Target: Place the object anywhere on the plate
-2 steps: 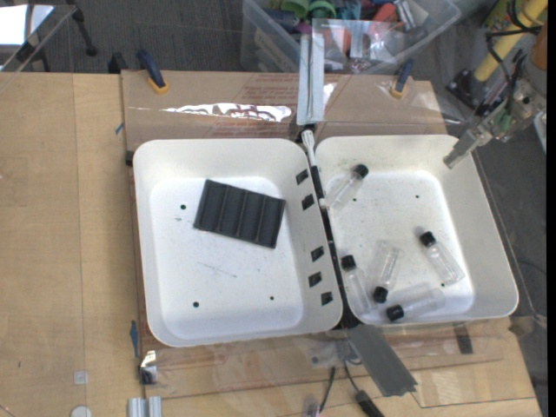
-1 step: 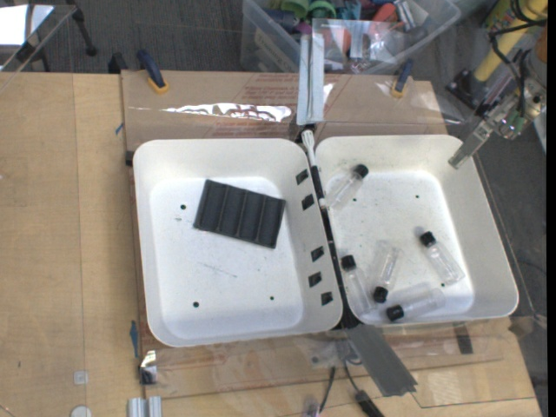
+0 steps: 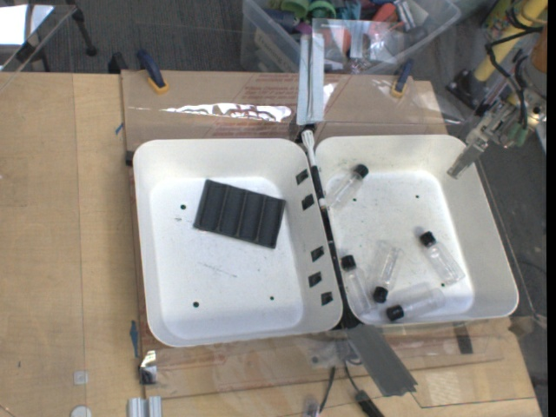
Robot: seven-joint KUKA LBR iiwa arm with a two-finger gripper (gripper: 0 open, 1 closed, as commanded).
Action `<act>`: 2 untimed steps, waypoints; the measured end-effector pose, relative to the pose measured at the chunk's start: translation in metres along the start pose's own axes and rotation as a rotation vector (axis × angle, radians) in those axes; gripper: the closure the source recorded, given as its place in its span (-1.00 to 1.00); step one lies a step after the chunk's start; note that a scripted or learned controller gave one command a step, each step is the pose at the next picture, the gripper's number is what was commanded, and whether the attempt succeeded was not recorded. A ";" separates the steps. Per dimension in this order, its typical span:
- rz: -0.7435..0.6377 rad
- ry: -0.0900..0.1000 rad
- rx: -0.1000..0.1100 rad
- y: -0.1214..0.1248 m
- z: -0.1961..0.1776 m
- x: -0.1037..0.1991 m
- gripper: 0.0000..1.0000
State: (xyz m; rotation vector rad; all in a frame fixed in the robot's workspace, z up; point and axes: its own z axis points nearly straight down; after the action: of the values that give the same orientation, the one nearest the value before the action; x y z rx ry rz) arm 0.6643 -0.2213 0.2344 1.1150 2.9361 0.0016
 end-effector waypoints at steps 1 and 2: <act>-0.197 -0.005 -0.002 -0.003 -0.013 0.002 -1.00; -0.342 -0.006 -0.002 -0.002 -0.019 0.003 -1.00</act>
State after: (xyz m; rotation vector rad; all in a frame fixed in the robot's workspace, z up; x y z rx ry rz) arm 0.6604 -0.2209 0.2533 0.5984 3.0763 0.0005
